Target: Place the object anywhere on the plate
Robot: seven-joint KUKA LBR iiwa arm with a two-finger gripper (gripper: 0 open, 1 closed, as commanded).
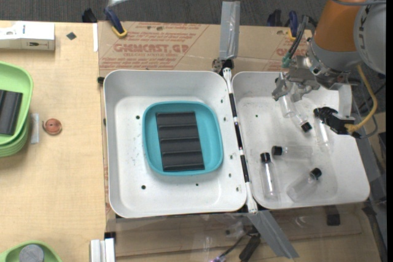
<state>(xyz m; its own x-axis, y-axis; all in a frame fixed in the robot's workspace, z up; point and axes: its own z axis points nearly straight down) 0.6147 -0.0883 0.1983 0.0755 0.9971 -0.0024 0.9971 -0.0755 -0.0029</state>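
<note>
A teal plate point(151, 132) with a black ridged insert point(179, 140) lies in the middle of the left bin point(123, 193). Several clear vials with black caps lie in the right bin point(350, 193): one vial point(268, 176) at the front left, another point(305, 184) at the front, and a third point(322, 134) towards the right. My gripper point(288, 94) hangs over the back of the right bin, directly above a clear vial point(287, 110) that lies just below it. I see nothing lifted clear of the bin floor.
A loose black cap point(277, 150) lies near the right bin's middle. A ridge point(234, 126) divides the two bins. On the bench to the left sit a green tray point(15, 113) and a small copper disc point(52, 126). Cardboard point(159, 46) lies behind the bins.
</note>
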